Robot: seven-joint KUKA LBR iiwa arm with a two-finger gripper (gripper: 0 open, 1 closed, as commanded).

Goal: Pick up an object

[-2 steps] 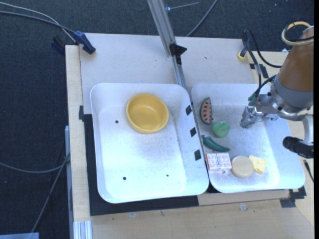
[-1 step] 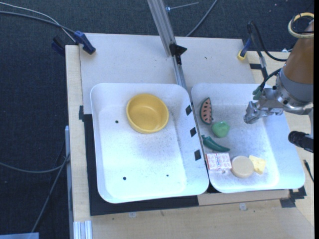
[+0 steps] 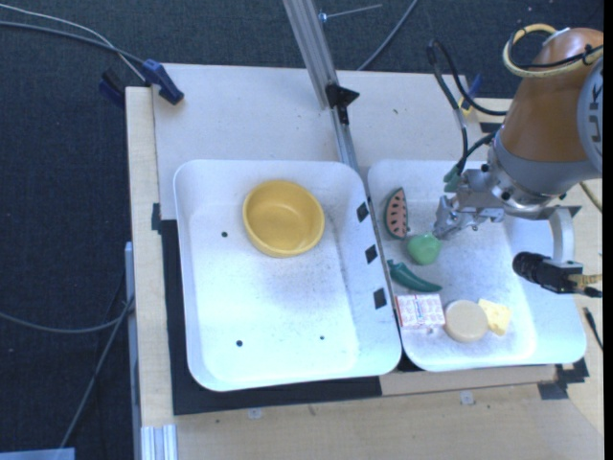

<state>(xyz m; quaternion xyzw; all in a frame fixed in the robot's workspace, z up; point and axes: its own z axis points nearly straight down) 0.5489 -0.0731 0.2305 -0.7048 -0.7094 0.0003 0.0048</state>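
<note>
In the right bin (image 3: 536, 286) lie a watermelon slice (image 3: 396, 213), a round green fruit (image 3: 423, 249), a dark green pepper (image 3: 413, 277), a pink-and-white packet (image 3: 420, 310), a cream round disc (image 3: 466, 321) and a yellow cheese piece (image 3: 496, 315). My gripper (image 3: 448, 220) hangs low over the bin's left part, just above and to the right of the green fruit. Nothing shows between its fingers.
A yellow bowl (image 3: 283, 218) sits at the back of the left bin (image 3: 278, 343). A slanted metal pole (image 3: 321, 65) comes down to the ridge between the bins. A blue clamp (image 3: 161, 80) grips the bench's far left corner. Cables run beside the arm.
</note>
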